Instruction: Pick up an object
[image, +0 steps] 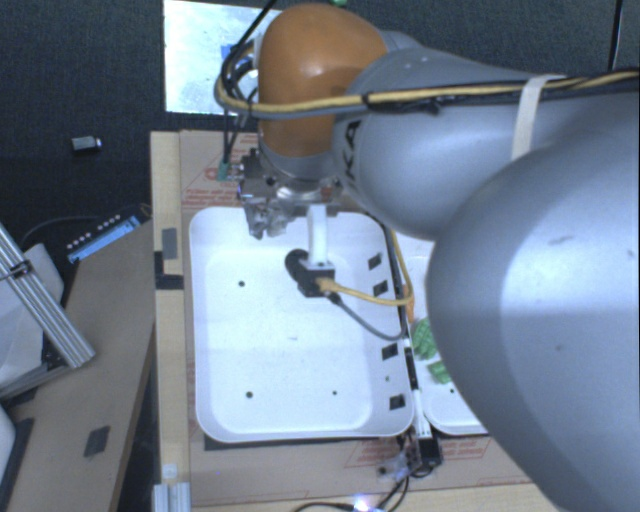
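my gripper (290, 230) hangs over the far edge of the left shallow white plastic bin (230, 400), near its far right corner, low to the floor. can't tell if my jaws are spread or pressed together, the wrist hardware under the orange band (315, 70) blocks the tips. nothing seen pinched. a thin yellow cable (370, 297) trails from my wrist across the bin toward its right edge.

only candidate to grab: a small green bumpy object (428, 348) in the right shallow white plastic bin (455, 425), just beside that bin's left wall, about midway along it, partly covered by my big grey arm (520, 300). can't tell its shape or material.

step, my guess: reach/approach phase, pick not done yet. next move probably calls for lifting clear of the divider between the bins, shifting over to the green object, jaws spread, then straight down. it sits tight to the wall, so one jaw could hit the rim.
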